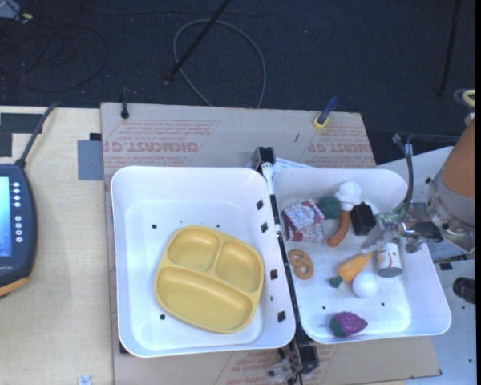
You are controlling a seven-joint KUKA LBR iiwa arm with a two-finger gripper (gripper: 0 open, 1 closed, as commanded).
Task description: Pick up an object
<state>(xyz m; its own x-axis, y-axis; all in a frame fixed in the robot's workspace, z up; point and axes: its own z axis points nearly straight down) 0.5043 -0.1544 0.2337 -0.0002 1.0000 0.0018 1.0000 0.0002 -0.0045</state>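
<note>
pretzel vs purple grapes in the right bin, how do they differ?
The pretzel is tan, flat and looped with holes; the grapes are purple, lumpy and solid. The pretzel lies by the divider between the bins; the grapes lie near the right bin's front edge. Both are small toy foods lying loose, away from the gripper.

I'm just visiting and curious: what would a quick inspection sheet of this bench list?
Surface: two white bins, left bin, right bin, on cardboard.
Job's things: pretzel, carrot, egg, grapes, sausage, packet in right bin.
Clutter: yellow divided plate in left bin.
Grippers: gripper over right bin; grip unclear.
Cables: black cable behind.
Surroundings: tablet at left.
</note>
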